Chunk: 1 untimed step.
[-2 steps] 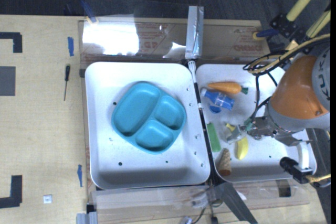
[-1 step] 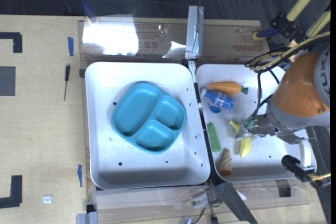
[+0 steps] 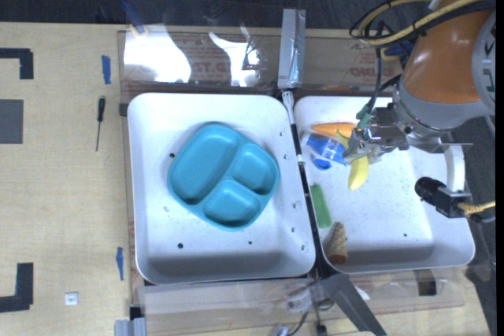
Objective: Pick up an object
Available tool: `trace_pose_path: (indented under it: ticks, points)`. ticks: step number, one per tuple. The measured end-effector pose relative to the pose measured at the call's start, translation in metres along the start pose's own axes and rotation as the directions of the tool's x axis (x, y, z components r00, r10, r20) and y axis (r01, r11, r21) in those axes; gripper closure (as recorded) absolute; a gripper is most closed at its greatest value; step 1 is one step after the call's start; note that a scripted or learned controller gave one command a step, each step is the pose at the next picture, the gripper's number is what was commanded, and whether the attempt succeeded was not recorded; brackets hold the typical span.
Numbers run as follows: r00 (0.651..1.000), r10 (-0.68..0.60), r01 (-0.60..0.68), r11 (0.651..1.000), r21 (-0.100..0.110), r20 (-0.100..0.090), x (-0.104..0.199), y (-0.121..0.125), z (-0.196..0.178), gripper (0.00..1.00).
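- The gripper (image 3: 367,139) hangs low over the right bin (image 3: 409,244), by its left end; whether it grasps anything cannot be told from here.
- The left bin (image 3: 150,193) holds a blue divided plate (image 3: 224,175).
- In the right bin, a yellow banana (image 3: 358,173) lies just under the gripper, beside a blue cup (image 3: 323,150) and an orange carrot (image 3: 332,129).
- A green stick (image 3: 320,205) lies along the left wall, and a brown piece (image 3: 337,241) nearer the front.
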<state>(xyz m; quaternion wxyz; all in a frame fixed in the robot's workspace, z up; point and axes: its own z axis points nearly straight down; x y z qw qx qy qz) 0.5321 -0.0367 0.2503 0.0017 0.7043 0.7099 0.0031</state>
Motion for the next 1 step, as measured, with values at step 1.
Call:
trace_pose_path:
  ticks: [1]
  points:
    - [0.989,-0.146,0.146,0.989,0.003,0.003,0.0177,0.0161,-0.0311,1.0]
